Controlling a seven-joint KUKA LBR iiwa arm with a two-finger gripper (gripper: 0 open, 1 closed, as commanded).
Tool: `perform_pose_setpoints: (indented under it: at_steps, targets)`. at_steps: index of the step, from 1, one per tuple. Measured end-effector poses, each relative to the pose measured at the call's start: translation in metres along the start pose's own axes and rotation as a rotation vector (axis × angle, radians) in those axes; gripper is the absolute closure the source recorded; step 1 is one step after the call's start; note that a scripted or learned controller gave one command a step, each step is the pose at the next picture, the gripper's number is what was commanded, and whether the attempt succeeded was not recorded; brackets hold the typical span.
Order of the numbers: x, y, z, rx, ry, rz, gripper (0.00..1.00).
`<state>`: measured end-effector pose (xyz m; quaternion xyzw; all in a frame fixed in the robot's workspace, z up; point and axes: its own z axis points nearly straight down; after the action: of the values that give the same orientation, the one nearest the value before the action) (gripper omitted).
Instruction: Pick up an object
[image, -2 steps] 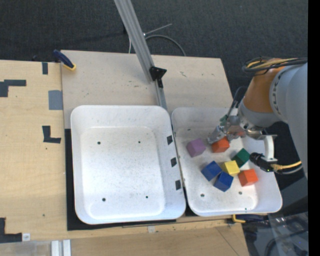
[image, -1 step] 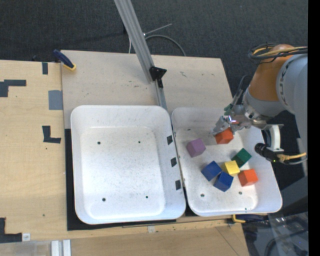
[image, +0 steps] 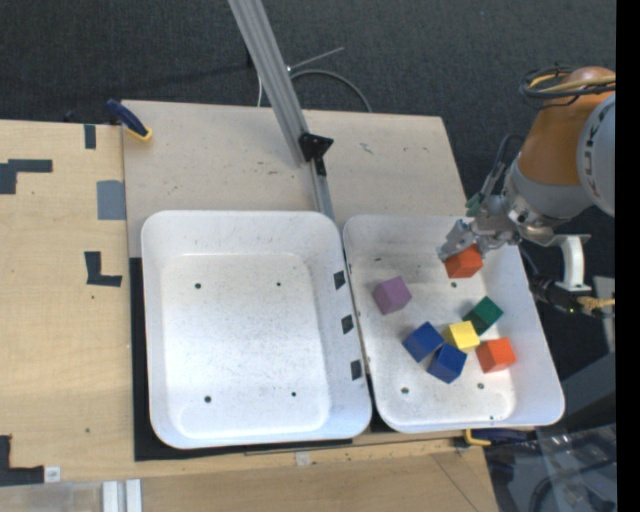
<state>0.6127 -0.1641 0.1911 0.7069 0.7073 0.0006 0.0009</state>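
Note:
My gripper (image: 461, 250) hangs over the upper right part of the right bin (image: 400, 235), reaching in from the right. It is shut on an orange block (image: 464, 265), which sits between the fingertips and looks raised off the bin floor. Below it on the floor lie a purple block (image: 392, 294), a green block (image: 485, 314), a yellow block (image: 463, 334), two blue blocks (image: 423, 340) (image: 446, 362) and a second orange block (image: 496, 354).
The left bin (image: 160, 300) stands beside the right one, their rims touching. A slanted metal pole (image: 285, 90) rises behind the bins. The arm's orange band (image: 560, 150) fills the upper right.

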Motion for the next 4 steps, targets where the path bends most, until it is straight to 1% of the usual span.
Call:
perform_pose_setpoints:
  at_steps: [1,2,3,4]
  targets:
    - [0.0,0.0,-0.029,0.001,0.0,-0.001,1.0]
    - [0.054,-0.012,-0.033,0.004,0.002,-0.005,1.0]
    - [0.118,-0.012,-0.038,0.004,0.003,-0.008,1.0]
    - [0.17,-0.007,-0.031,0.005,0.001,-0.006,1.0]
